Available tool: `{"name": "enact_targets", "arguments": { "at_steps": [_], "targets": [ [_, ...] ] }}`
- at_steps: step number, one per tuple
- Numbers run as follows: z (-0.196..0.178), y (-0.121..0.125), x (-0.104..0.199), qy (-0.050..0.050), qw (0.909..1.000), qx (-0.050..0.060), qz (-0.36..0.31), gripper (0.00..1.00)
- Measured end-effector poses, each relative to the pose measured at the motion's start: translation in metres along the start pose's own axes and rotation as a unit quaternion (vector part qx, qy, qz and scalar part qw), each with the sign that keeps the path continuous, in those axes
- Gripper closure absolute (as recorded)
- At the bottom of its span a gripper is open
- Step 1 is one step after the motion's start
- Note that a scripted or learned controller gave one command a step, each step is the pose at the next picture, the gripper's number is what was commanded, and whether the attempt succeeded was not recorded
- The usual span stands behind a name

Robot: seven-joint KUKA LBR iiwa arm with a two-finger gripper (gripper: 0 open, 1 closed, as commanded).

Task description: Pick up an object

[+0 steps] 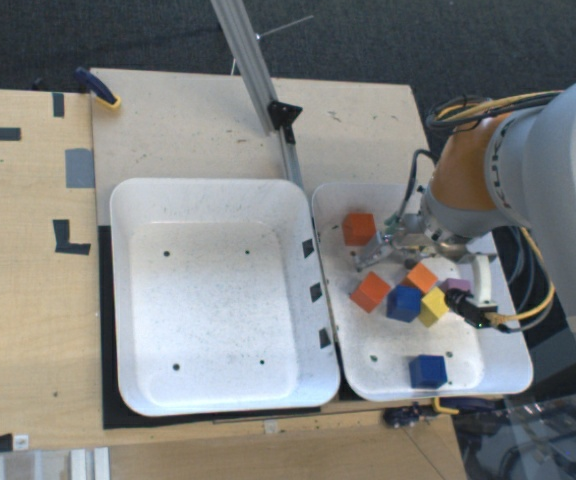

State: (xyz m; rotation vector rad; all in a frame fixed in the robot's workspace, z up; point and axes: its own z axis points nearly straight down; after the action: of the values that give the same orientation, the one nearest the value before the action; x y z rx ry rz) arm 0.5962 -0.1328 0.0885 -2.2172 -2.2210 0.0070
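Observation:
The right bin point(498, 368) holds several small blocks. An orange cube point(359, 229) lies near its far left corner. A second orange cube point(371, 292) sits mid-bin beside a blue cube point(403, 303), a small orange block point(422, 277), a yellow block point(433, 307) and a purple piece point(456, 286). Another blue cube point(428, 371) rests near the front rim. My gripper point(376, 256) hangs low over the bin, between the two orange cubes and just left of the small orange block. Nothing is visibly held in it.
The left bin point(128, 268) sits beside the right one, their rims touching. A slanted metal pole point(253, 58) runs down to a black clamp point(284, 115) at the bins' far edge. Cables point(528, 298) loop along the right bin's right side.

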Motion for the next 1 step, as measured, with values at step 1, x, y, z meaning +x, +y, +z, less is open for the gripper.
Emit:
{"name": "enact_targets", "arguments": {
  "at_steps": [1],
  "targets": [
    [-0.0127,0.001,0.0009,0.001,1.0,-0.001,-0.001,1.0]
  ]
}}
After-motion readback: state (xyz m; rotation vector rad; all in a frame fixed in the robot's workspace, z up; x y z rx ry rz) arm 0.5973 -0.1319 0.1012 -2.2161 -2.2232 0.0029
